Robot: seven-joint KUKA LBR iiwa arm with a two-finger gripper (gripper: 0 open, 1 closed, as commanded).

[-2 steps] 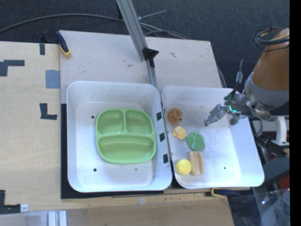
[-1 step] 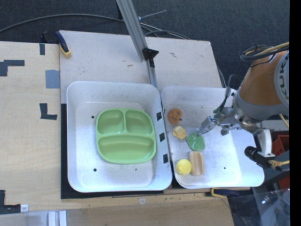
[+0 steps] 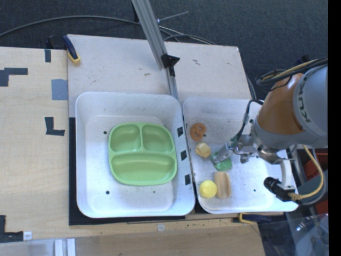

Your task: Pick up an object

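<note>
In the right bin [image 3: 242,199] several small toy-food pieces are seen gathered near its left half: an orange-brown round piece [image 3: 198,131] towards the back, a pale yellow lump [image 3: 203,150] just in front of it, a green piece [image 3: 222,163] at the middle, and, nearest the front, a yellow ball [image 3: 208,189] touching a tan bun-like piece [image 3: 222,185]. The claw [image 3: 220,156] is lowered over the green piece, just beside the yellow lump, and whether it is released or clenched cannot be told from this slant, since the tips are merged with the green thing beneath them. The green piece is judged to be the likeliest object of the pick. It is presumably light, hollow moulded plastic, stiff enough to bear a squeeze yet smooth and so prone to slip or squirt sideways if pinched off-centre. It would best be taken across its narrower width, near the middle, with the pads set low so that the rounded top is not merely grazed. The neighbouring lump is close enough to be nudged during closing. The left bin [image 3: 85,143] is occupied by a green divided plate [image 3: 142,153], well apart from the claw, and both bins are carried on the pale surface [image 3: 117,63].
</note>
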